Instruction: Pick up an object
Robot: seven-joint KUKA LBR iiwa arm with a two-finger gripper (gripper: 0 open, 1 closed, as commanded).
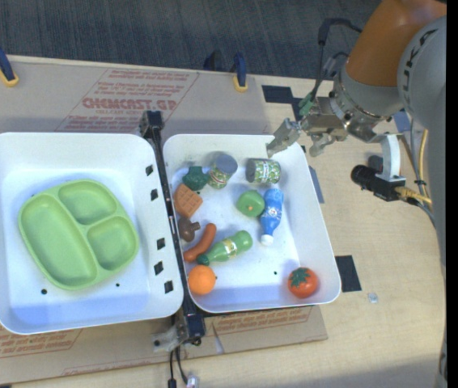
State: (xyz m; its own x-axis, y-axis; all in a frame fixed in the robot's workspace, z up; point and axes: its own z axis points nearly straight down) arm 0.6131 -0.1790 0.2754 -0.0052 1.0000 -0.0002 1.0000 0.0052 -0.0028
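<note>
Red print reading "CHEMCAST GP" stands on the brown protective paper (132,95) covering the board under the bins, in the upper left of the frame. Smaller red lines around it are too fine to read. Labels on the small bottles and cans are illegible.

The bench (375,241) is seen from a single fixed camera set above it, angled downward at a slant (not straight overhead). Both white bins are taken in whole, the left bin (2,217) and the right bin (314,217), from a moderate height. The arm (399,47) is framed at far right.
</note>
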